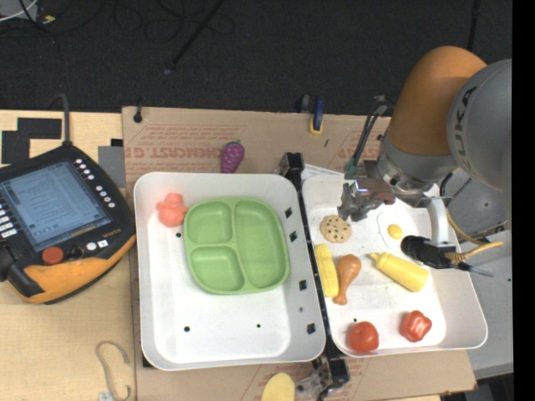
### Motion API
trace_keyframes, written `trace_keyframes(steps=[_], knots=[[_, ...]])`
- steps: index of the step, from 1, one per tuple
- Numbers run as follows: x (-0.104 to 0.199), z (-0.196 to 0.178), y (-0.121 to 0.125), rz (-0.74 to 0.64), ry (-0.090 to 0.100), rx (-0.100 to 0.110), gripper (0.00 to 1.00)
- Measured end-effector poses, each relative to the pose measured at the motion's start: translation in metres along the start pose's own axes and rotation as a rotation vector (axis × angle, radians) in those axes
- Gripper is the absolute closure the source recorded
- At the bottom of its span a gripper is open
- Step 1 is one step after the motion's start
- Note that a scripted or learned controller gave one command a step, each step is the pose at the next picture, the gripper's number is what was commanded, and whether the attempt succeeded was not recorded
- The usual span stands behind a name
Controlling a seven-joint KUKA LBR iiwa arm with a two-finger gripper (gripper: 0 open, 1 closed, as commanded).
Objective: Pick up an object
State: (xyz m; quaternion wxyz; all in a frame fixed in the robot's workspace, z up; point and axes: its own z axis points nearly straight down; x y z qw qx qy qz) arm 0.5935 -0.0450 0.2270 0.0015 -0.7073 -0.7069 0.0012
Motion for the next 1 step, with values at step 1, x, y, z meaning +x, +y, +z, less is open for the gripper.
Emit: trace_keyframes(steps=[1], knots=[[0.0022,0.009,0.0141,-0.005,-0.001,-0.002,1.0]])
